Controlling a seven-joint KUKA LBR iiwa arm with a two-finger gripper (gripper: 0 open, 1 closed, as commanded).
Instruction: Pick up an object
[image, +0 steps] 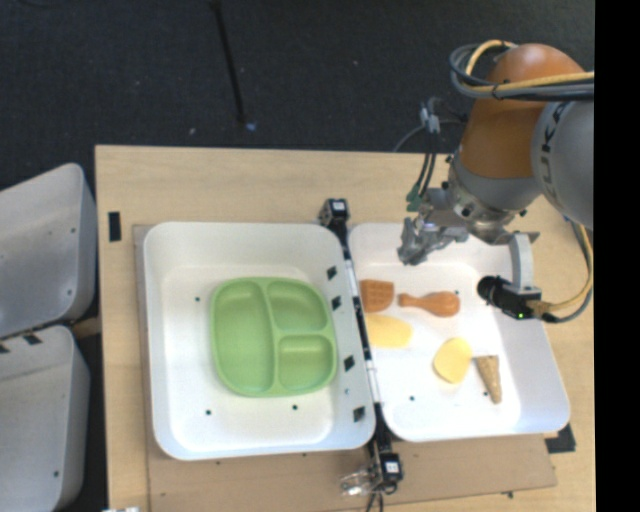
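The hand (418, 246), finger state impossible to tell, is hovering at the right bin's (530, 400) eleven o'clock corner, probably lining up over the wooden spatula (412, 299) lying toward five o'clock, beside two yellow pieces (420, 346).

No readable text, labels, brands or numbers anywhere in frame. Only candidate: faint dark lettering on the grey arm casing (570, 150), upper right of the frame, cut off at the edge and too blurred to read. Green tray (272, 335), left of centre, and both white bins (180, 420) carry no markings.
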